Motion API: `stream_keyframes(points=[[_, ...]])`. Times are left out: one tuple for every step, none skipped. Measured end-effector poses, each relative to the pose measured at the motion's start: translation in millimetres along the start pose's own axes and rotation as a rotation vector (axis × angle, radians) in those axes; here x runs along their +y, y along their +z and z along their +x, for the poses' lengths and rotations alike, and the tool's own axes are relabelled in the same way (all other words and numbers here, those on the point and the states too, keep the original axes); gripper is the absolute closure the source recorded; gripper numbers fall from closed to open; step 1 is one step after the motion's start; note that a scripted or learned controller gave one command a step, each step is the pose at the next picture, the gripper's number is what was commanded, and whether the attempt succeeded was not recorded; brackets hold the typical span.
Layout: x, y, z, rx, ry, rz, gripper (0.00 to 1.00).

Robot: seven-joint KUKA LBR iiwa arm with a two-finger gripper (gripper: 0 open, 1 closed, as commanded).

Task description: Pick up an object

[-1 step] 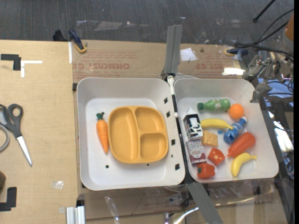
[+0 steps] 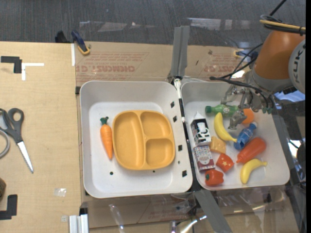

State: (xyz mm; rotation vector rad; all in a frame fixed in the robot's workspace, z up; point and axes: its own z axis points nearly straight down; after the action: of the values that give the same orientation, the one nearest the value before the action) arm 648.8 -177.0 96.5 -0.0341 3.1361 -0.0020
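My claw sits low over the right bin's upper part, by the green bottle and a banana. Can't tell its state. Risk: toys crowded, so I could nudge neighbours or clip two.

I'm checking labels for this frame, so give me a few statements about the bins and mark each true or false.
1. The carrot lies inside the yellow plate. False: it lies beside the plate, on the bin floor to the plate's left.
2. Two bananas sit in the right bin. True: one near the middle, one near the front right corner.
3. The scissors are in the left bin. False: they lie on the wooden bench, left of both bins.
4. The gripper is over the right bin. True.
5. The plate has three compartments. True.
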Motion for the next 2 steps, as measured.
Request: stream_keyframes(points=[[0.9, -11.6, -2.3, -0.007, -0.003, 0.003, 1.00], [8.4, -122.5, -12.4, -0.001, 0.015, 0.000, 1.00]])
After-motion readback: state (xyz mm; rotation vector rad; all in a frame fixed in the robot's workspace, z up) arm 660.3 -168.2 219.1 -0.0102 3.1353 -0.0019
